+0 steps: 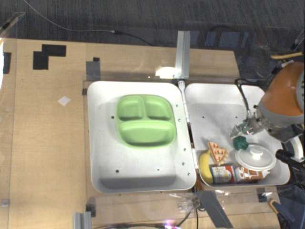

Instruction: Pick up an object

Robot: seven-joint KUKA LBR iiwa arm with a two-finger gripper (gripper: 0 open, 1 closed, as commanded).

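Seen from above at a slant, a pale wooden tabletop (43, 128) carries two shallow white bins side by side. The left bin (102, 175) holds a green divided plate (144, 119), lying flat near its middle.

The right bin (209, 104) holds a small crowd of things pressed into its near corner. A yellow banana-like piece (204, 166) lies against the dividing wall. A waffle-patterned orange wedge (218, 152) rests just beside it. In front of these lies a small carton on its side (233, 174). To the right sits a white lidded pot (256, 157) with a knob on top. A small dark green item (239, 143) lies just above the pot's rim.

The grey arm with its orange band (282, 99) enters from the right. Its pincer (247, 127) hangs over the right bin, just above the green item and the pot. I cannot tell whether it is released or clenched; nothing is visibly held.

The step in hand looks like choosing and closing on one object. The green item sits nearest and somewhat apart, so it seems the cleanest target. A straight descent, centred on it, should avoid nudging the pot. The packed corner leaves little room for the pincer.
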